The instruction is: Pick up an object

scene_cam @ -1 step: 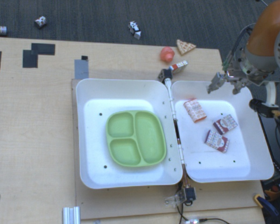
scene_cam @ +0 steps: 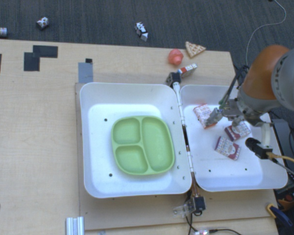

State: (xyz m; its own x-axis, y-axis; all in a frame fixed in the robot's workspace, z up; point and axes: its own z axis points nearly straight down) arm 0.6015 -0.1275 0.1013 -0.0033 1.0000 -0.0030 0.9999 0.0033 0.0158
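Green three-part plastic tray [scene_cam: 142,145], smooth, mid left bin [scene_cam: 88,146]. Right bin [scene_cam: 225,177]: three crinkled red-white packets; one [scene_cam: 203,114] near back-left corner beside gripper [scene_cam: 216,117]. Gripper state: cannot tell.

- L bin [scene_cam: 88,146] & R bin [scene_cam: 206,177] side by side on bench [scene_cam: 34,146], rims touching.
- Divided tray [scene_cam: 143,145] in L bin, approx centre.
- 3 packets in R bin: packet A [scene_cam: 202,113] far-left, packet B [scene_cam: 228,147] mid, packet C [scene_cam: 239,129] betw. them, a bit right.
- Gripper [scene_cam: 214,120] over R bin, just beside packet A; arm [scene_cam: 274,77] enters from R.
- Ball [scene_cam: 175,57] & wedge piece [scene_cam: 195,48] on bench's far edge, behind bins.
- Small tube [scene_cam: 188,69] near ball, just behind R bin.
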